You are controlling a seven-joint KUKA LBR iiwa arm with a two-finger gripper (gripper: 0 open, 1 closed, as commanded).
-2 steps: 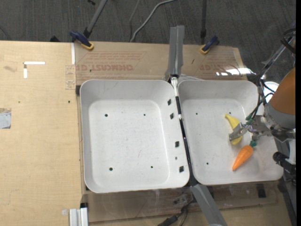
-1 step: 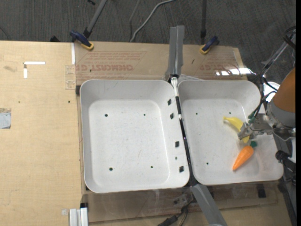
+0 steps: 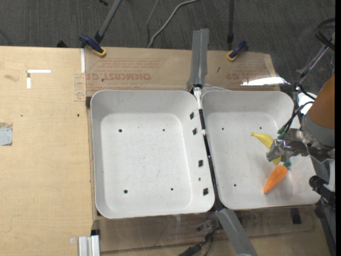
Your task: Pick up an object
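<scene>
In the right bin [image 3: 240,111] lie a yellow banana [image 3: 261,138] and an orange carrot [image 3: 274,180] with a green top. The carrot rests near the bin's front right corner, pointing toward the front. My gripper [image 3: 278,152] hangs low over the right side of this bin, between the two toys. It is just right of the banana's end and just above the carrot's green top. The gripper's body hides part of the banana. Nothing can be seen held in it.
The left bin [image 3: 106,143] stands beside the right one, with a grey divider bar [image 3: 200,63] running between them at the back. A wooden board [image 3: 42,143] lies to the left. The arm's orange band [image 3: 326,108] overhangs the right bin's right rim.
</scene>
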